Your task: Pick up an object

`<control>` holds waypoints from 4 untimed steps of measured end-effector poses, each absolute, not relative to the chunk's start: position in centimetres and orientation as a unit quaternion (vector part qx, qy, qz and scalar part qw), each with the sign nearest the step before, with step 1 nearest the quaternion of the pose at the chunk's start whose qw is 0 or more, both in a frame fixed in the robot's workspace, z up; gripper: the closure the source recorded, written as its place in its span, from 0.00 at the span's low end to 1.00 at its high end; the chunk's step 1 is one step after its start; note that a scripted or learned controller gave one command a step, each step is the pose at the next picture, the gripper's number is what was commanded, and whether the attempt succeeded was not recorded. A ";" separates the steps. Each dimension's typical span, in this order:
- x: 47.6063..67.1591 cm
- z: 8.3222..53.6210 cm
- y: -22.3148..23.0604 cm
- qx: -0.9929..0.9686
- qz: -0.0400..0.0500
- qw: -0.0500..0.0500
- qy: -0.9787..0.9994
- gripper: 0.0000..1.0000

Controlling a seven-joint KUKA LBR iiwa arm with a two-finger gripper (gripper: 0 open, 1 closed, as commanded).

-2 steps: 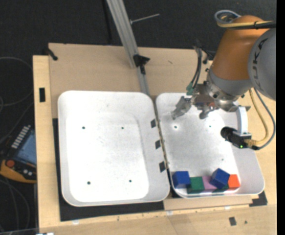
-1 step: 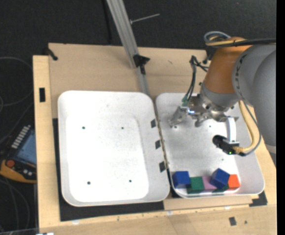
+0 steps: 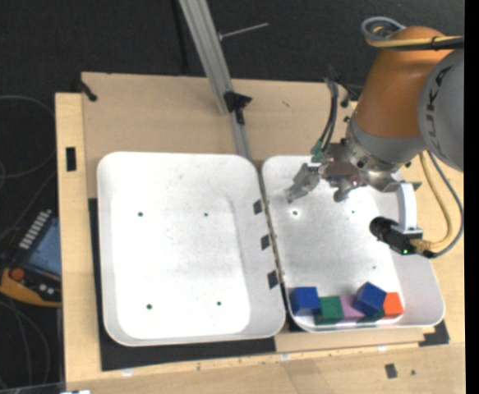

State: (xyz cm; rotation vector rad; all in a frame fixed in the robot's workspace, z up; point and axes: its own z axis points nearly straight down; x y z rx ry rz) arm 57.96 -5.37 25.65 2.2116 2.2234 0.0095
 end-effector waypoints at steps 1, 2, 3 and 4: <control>56.6 24.9 -2.3 0.705 0.000 0.000 0.709 0.00; 53.4 21.2 2.1 0.705 -0.001 -0.002 0.709 0.00; 53.6 22.5 1.7 0.708 0.001 0.001 0.707 1.00; 53.7 26.1 5.8 0.704 0.002 0.001 0.710 1.00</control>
